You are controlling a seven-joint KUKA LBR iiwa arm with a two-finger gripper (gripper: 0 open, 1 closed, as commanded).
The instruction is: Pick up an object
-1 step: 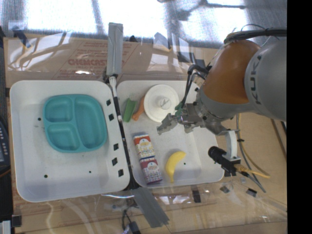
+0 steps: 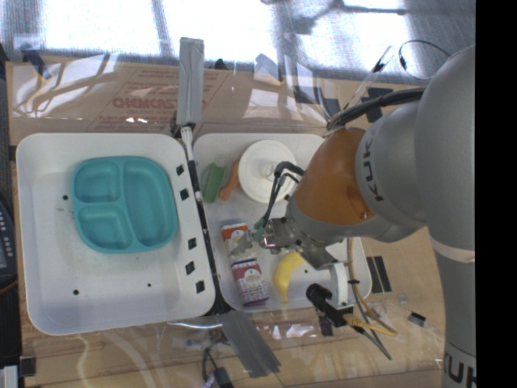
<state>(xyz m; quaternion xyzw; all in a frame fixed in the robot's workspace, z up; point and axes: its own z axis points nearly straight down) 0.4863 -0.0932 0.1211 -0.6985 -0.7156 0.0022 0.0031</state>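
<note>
Nearest the bench front, at about five o'clock in the right bin [image 2: 212,275], a yellow banana [image 2: 286,276] lies loose on the white floor; at its nine o'clock side sits a small carton [image 2: 250,280], and just beyond that a second small packet [image 2: 236,236]; the gripper [image 2: 279,234] hangs at the banana's twelve o'clock, under the orange band [image 2: 331,186] of the grey arm [image 2: 420,152]; how far the claw is spread, and whether it has hold of anything, cannot be told from here; farther back, a white round dish [image 2: 260,168] stands at the bin's twelve o'clock, a green item [image 2: 212,181] and an orange item [image 2: 229,183] just beside it at nine o'clock; the left bin [image 2: 40,281] bears a teal divided plate [image 2: 123,203].
</note>
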